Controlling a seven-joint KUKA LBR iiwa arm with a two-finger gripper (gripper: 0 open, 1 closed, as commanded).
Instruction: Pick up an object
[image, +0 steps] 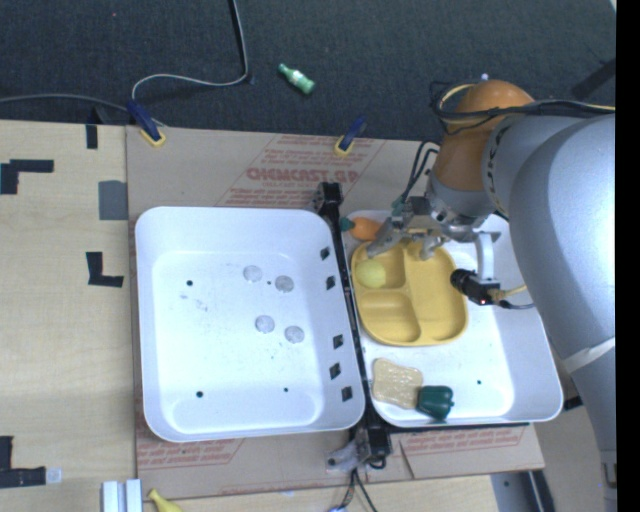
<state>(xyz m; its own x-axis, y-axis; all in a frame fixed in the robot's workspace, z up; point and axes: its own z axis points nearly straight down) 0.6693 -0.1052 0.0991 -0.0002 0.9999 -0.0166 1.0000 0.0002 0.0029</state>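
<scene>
Bench surface: brown cardboard sheet (200, 165) on a pale wooden top, dark carpet along the far edge, with a loose cable and a small green item (296, 78) lying on the carpet.

Item 1. Left bin (160, 300), white, shallow; only a few round marks and dark specks on its floor.

Item 2. Right bin (520, 370), white, touching the left one along a black centre join. Contents:
- yellow divided tray (440, 320), far half of the bin;
- pale yellow ball (371, 274), in the tray's far-left compartment;
- orange piece (365, 228), at the bin's far-left corner, just beside the tray;
- tan flat piece (396, 382), near-left floor of the bin;
- dark green piece (436, 402), touching the tan piece on its right.

Item 3. Gripper (415, 240), over the far edge of the tray, between the orange piece and the tray's far rim. Fingers: spread or closed cannot be judged at this size; nothing is seen between them.

Risks, as judged:
- Descent here may land on the tray rim, so the fingers could clip or tip the tray instead of taking an object.
- The ball is round and may roll away within its compartment when touched.
- The orange piece sits tight in the corner, leaving little room for a finger beside the bin wall.

Writing: red print on the cardboard, far side, partly legible, seemingly "CHEMCAST"; smaller lines below cannot be read.
</scene>
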